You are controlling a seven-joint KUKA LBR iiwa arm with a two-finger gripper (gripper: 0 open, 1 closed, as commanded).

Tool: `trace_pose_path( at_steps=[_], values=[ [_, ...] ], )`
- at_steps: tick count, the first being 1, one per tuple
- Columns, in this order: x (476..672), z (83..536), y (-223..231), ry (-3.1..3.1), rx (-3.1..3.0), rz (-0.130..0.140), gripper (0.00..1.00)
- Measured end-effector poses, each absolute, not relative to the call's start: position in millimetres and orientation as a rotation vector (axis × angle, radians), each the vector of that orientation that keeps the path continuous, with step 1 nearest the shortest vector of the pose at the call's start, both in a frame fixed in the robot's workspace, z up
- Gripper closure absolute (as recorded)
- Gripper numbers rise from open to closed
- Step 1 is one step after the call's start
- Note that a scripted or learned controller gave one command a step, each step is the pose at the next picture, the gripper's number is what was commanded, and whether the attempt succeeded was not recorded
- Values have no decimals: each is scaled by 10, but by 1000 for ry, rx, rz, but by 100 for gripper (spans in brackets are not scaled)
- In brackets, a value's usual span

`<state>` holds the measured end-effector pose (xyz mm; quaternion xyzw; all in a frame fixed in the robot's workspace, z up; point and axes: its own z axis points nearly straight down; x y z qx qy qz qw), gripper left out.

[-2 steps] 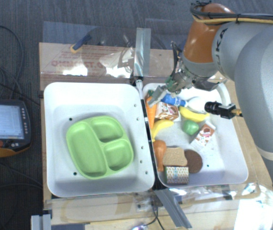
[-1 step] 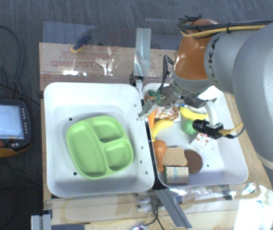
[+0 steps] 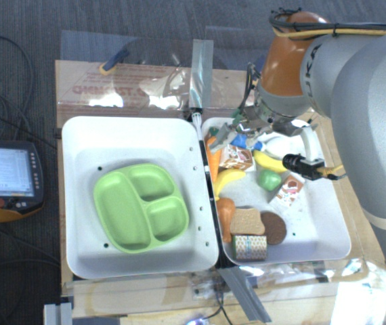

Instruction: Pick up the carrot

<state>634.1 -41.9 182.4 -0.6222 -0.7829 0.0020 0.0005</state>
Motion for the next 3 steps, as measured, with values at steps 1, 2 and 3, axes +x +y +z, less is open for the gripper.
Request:
trace_pose_path(
  at_steps=[1, 2, 3],
  values=[
    [6393, 1824, -49, -2445, -1971, 5, 0],
    [6677, 1824, -701, -2323, -2116, 7, 0],
    [6572, 1826, -229, -2200, -2240, 5, 0]
  ],
)
